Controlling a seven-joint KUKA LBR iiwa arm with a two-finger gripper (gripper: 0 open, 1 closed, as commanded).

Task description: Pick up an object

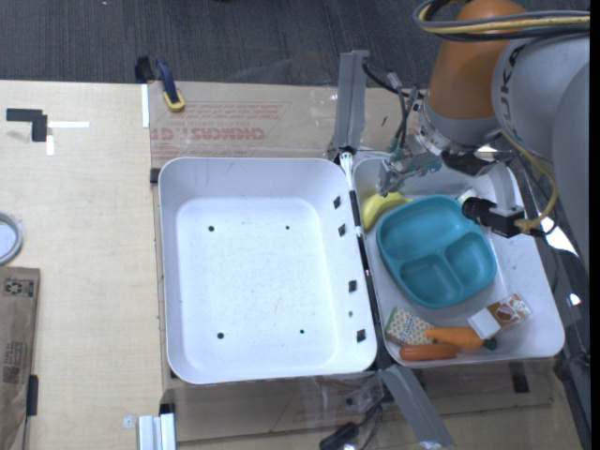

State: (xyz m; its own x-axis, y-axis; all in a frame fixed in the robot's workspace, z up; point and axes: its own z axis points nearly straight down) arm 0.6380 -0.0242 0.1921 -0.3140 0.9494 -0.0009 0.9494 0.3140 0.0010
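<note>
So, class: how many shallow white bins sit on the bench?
2. The left bin lies beside the right bin, which holds a blue divided plate; the arm hides part of it.

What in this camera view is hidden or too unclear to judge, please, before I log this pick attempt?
- Gripper: cables and wrist clutter blur it in the camera view, so the state of its jaws is unreadable.
- Yellow object: partly covered by the blue divided tray and the gripper, so its full shape is hidden.
- Small packet in the right bin: print too small to read.
- Orange carrot-like items: overlapping, so their count is unclear.
</note>
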